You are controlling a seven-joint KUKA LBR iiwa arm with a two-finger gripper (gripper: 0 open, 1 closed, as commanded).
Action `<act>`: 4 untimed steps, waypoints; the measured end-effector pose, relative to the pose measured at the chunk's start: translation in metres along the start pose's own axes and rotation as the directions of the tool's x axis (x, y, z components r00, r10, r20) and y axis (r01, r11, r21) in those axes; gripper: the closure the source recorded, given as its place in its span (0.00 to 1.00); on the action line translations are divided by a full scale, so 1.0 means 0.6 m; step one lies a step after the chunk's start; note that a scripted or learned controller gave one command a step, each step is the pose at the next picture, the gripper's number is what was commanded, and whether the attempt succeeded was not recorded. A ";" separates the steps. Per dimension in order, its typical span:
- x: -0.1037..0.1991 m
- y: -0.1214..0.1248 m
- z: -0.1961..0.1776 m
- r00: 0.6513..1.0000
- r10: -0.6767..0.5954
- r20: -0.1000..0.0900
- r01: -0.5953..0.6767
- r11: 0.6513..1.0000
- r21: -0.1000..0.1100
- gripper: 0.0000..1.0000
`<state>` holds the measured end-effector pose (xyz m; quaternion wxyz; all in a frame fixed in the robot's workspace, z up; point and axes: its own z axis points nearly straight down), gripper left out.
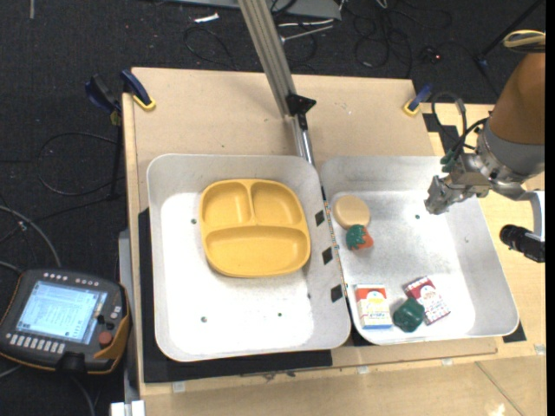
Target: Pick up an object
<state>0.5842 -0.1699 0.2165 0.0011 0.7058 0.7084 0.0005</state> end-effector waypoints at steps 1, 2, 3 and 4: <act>0.080 0.016 0.010 1.000 -0.004 -0.002 0.004 1.000 0.002 1.00; 0.176 0.028 0.018 1.000 -0.005 -0.003 0.005 1.000 0.003 1.00; 0.276 0.033 0.019 1.000 -0.006 -0.003 0.006 1.000 0.002 1.00; 0.370 0.034 -0.008 1.000 -0.005 -0.004 0.005 1.000 0.000 1.00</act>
